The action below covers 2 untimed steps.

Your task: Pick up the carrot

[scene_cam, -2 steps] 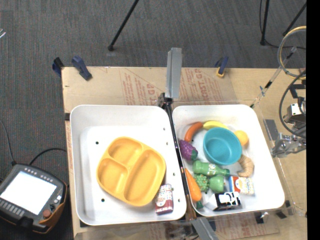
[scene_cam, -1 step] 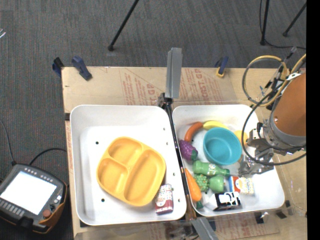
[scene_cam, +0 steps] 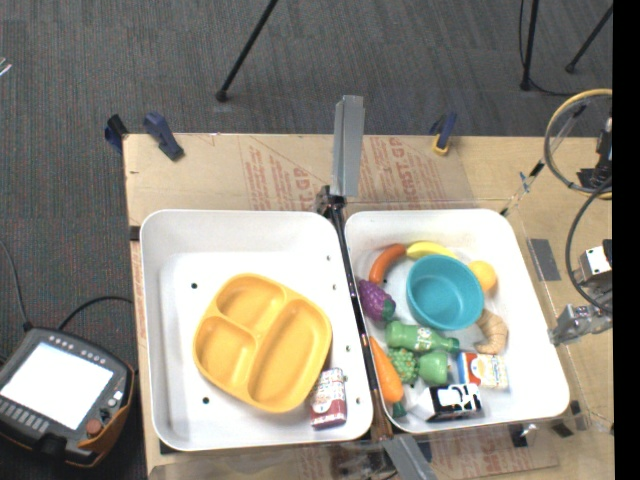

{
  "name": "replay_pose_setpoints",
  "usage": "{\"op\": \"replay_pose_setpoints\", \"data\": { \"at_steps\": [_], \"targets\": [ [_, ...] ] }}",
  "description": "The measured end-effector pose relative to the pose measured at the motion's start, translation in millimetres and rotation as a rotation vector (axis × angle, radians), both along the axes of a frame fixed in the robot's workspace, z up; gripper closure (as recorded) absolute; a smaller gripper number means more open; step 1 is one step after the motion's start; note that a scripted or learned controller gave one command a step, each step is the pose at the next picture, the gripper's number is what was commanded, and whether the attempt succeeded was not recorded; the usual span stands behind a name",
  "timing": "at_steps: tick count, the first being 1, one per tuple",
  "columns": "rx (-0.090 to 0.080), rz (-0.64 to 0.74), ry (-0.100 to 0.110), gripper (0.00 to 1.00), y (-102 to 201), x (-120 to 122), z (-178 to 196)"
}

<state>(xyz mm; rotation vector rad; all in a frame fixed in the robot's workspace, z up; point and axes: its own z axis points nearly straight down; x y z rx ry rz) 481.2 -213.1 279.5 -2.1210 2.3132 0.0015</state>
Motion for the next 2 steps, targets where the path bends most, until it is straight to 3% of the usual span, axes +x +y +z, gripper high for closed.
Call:
{"op": "replay_pose_setpoints", "data": {
  "at_steps": [1,2],
  "targets": [
    [0.002,0.248,0.000,1.00,3,2,41],
    [0.009,0.309,0.011,1.00,38,-3,-72]
  ]
}}
